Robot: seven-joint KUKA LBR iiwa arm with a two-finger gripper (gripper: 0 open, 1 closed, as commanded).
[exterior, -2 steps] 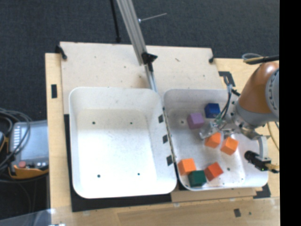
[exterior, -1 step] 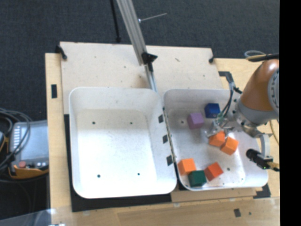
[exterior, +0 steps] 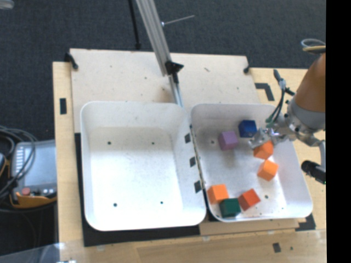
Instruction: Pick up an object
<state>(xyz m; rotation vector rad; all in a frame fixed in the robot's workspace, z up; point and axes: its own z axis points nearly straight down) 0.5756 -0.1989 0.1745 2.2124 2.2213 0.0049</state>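
Observation:
The right bin (exterior: 290,201) holds several small blocks. A blue block (exterior: 247,128) and a purple block (exterior: 228,140) lie near its back. An orange block (exterior: 264,150) sits tilted directly under my gripper (exterior: 264,140), touching or very close to its tip. A second orange block (exterior: 267,170) lies just in front of that one. At the bin's front are an orange block (exterior: 218,192), a green block (exterior: 230,207) and a red-orange block (exterior: 249,198). The arm's orange band (exterior: 312,89) stands over the bin's right side.
The left bin (exterior: 93,163) lies beside the right one, with a shared ridge (exterior: 193,158) between them. A slanted aluminium pole (exterior: 156,32) rises behind the bins. Cables and a grey box (exterior: 30,169) sit off the bench at left.

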